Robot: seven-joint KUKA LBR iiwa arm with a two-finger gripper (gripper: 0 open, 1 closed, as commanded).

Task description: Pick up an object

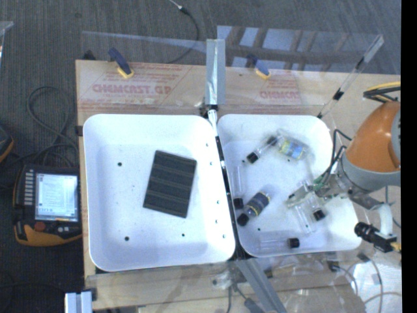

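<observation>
Far left, off the bench: a teach pendant [47,204] with a lit screen is lying on the floor; its text is too small to read.

Left bin [104,135]: a dark ribbed rectangular pad [170,183] is sitting slightly tilted near the bin's middle, leaving bare white floor open on every side of it and standing well apart from all four walls.

Behind the bins: a clear sheet is lying over the board, showing red lettering that is reading roughly "CHEMCAST GP" [130,89]; a second red label [280,95] to the right is too faint to read. Two blue-and-yellow clamps [120,62] are pinning the far edge.

Right bin [238,126]: several clear vials with black caps are lying scattered. One vial [262,150] and a labelled vial [290,149] are lying toward the far side, the label print unreadable; a dark-capped bottle [255,205] is lying near the left wall; a small vial [280,243] is lying near the near wall. The far-left corner is staying open.

Right edge: the arm [374,149] is reaching in, with the gripper [311,191] hanging low over the vials by the right wall. Finger state: cannot tell, since glare and clutter are obscuring it.
</observation>
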